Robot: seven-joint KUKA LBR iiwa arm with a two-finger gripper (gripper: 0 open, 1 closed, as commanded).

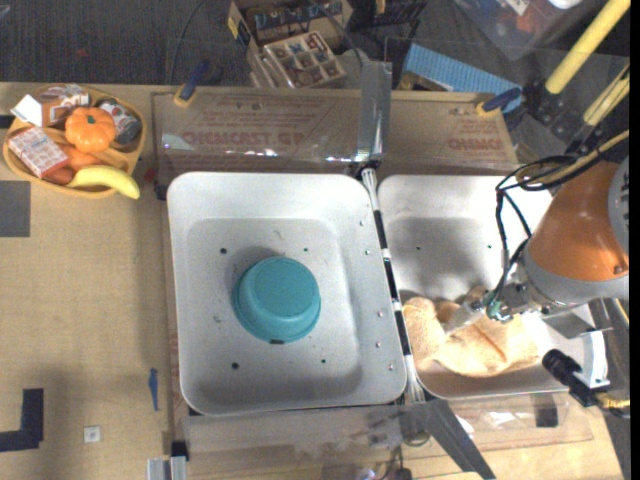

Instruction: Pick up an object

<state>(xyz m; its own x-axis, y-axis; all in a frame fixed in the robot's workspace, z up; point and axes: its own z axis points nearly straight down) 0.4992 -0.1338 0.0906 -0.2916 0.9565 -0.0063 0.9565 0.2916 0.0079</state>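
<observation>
The bread-like pieces (470,346) lie in the lower part of the right bin (440,218), toward the lower right of the frame. They are tan and pale orange, heaped together, and the heap's long axis runs roughly left to right along the bin's near wall, from a rounded lump near the bin's left wall to a flatter piece under the arm. Which end counts as a front cannot be told.

The gripper (497,306) is just over the upper edge of that heap, touching or very near it. Whether its jaws are parted or closed, I cannot tell; the wrist hides them.

The arm (585,243) comes in from the right edge of the frame, its orange band sitting above the wrist, bent downward and leftward into the right bin, with black cables looping over it.

In the left bin (200,208) a teal bowl (278,298) sits upside down near the middle. At the upper left of the frame, on the bench (80,318), a yellow dish (72,148) holds toy food, a banana and a small pumpkin among it.
</observation>
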